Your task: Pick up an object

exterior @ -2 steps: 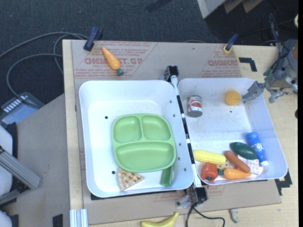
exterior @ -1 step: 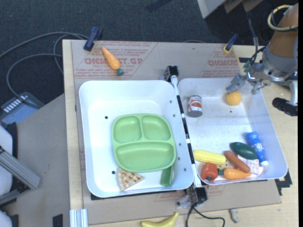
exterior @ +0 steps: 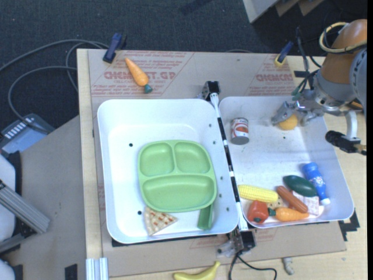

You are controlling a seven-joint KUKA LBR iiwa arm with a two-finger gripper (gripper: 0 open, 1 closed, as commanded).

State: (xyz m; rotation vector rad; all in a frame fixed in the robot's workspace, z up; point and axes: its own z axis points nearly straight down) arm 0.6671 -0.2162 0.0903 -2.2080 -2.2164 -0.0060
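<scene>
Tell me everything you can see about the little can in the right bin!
The can is small and looks like metal, with a silvery top and a red and white label round its side. It stands upright, or nearly so, on the floor of the right bin, close to the wall that divides the two bins. Nothing touches it. The gripper is off to its right, beside a yellow object.
</scene>
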